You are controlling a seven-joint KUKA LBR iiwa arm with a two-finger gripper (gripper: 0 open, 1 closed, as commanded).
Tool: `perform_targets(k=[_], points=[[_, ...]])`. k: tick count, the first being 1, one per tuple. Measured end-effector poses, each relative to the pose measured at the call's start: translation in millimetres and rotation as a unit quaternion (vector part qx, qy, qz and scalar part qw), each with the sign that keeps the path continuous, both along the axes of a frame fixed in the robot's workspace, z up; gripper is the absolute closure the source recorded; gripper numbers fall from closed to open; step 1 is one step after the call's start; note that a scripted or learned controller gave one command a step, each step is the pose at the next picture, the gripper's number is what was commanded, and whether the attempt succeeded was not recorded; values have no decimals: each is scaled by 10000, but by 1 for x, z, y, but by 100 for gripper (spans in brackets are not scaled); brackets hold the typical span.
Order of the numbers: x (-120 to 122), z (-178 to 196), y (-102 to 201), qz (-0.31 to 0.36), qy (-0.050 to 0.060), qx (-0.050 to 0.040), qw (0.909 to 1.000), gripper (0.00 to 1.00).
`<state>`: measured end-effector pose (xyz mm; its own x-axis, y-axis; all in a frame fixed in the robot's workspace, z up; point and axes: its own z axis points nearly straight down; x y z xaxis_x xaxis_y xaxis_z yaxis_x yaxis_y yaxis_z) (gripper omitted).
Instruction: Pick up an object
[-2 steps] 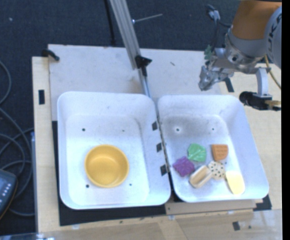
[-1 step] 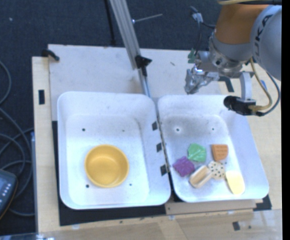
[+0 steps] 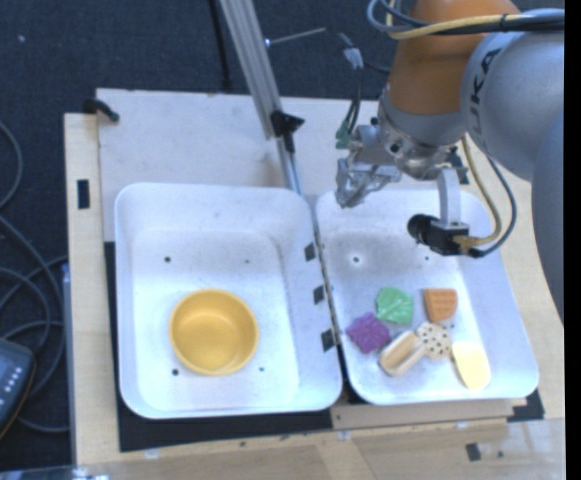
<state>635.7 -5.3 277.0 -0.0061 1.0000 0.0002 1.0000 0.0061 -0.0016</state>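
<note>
My gripper point(image 3: 354, 190) hangs over the far left corner of the right bin point(image 3: 500, 298), above its rim, with nothing seen between its fingers. Small objects lie clustered in the near part of that bin: a green piece point(image 3: 394, 305), an orange block point(image 3: 440, 303), a purple piece point(image 3: 369, 333), a tan piece point(image 3: 401, 353), a dotted tan cube point(image 3: 433, 340) and a yellow piece point(image 3: 470, 365). All of them lie well below and to the right of the gripper. A yellow bowl point(image 3: 214, 331) sits in the left bin point(image 3: 150, 228).
A slanted aluminium post point(image 3: 255, 68) rises behind the bins, close to the left of the gripper. A black cable connector point(image 3: 438, 233) hangs from the wrist over the right bin. The bench edge point(image 3: 80, 268) runs along the left.
</note>
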Motion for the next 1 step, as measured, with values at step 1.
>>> perform_targets(k=[1], points=[[-10,-18,53,4,-3,2,10000,100]])
